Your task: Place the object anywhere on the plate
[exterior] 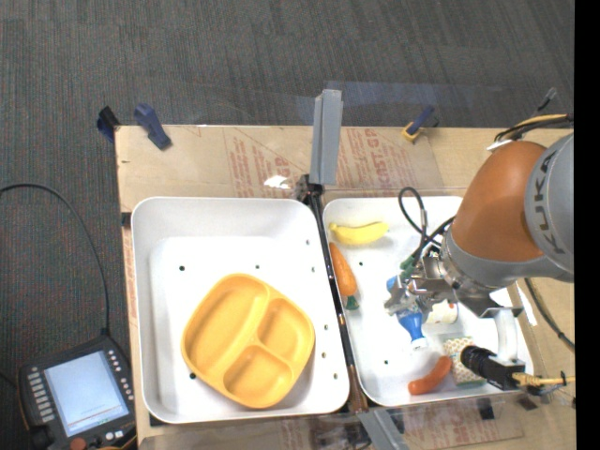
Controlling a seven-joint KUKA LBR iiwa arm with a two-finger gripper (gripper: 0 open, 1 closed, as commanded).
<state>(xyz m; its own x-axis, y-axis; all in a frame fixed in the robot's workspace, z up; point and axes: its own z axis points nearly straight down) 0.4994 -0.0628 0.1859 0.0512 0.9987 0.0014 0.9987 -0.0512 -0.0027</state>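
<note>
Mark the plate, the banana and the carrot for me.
plate (220, 319): camera view, bare left compartment.
banana (359, 232): camera view, middle of the fruit.
carrot (343, 272): camera view, middle of its orange body.

**Bench and what rests on it**

A bench (234, 157) topped with brown cardboard printed in red is seen from above. Two shallow white bins are set on it side by side, touching along their inner edges: the left bin (155, 242) and the right bin (375, 209). A grey upright post (326, 139) is fixed at the back, just behind the seam between the bins. The cardboard is held at the rear edge by clamps: two blue ones (150, 125) near the left corner and a blue and yellow one (419, 125) further right. A small white scrap (277, 183) lies just behind the left bin.
</note>
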